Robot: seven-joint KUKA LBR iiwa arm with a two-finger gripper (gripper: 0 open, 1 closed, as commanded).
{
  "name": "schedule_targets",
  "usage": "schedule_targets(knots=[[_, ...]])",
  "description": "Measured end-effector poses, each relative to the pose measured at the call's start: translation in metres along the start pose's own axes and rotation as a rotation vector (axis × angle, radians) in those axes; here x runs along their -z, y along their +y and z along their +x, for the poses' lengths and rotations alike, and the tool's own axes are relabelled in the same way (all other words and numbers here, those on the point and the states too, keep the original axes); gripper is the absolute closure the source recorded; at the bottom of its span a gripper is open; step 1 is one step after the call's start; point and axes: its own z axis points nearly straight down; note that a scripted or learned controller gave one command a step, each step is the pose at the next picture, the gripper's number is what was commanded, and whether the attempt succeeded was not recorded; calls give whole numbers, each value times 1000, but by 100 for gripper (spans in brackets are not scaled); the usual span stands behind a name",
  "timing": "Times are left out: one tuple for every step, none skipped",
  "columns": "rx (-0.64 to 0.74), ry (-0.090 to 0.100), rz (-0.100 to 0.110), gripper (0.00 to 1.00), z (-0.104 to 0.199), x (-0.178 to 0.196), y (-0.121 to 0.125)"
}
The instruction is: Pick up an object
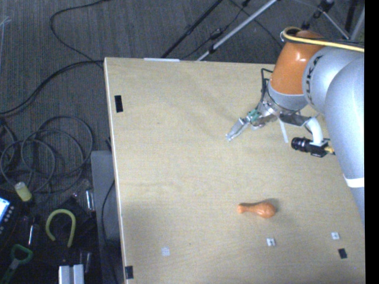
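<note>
An orange, gourd-shaped object (258,209) lies on its side on the light wooden benchtop (177,176), in the lower right part of the view. My gripper (230,136) hangs over the bench's upper middle, well above and slightly left of the object in the picture, and points down-left. Its fingers look drawn together to a narrow tip with nothing between them. The grey arm with its orange band (293,70) comes in from the right.
A black tag (118,103) sits near the bench's left edge, and small markers (270,241) dot the lower right. Cables and tools (53,218) lie on the floor to the left; tripod legs (254,13) stand behind the bench.
</note>
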Motion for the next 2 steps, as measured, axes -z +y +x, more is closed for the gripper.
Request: schedule_targets(knots=[[44,0,1,0,22,-9,10],[42,0,-1,100,22,0,10]])
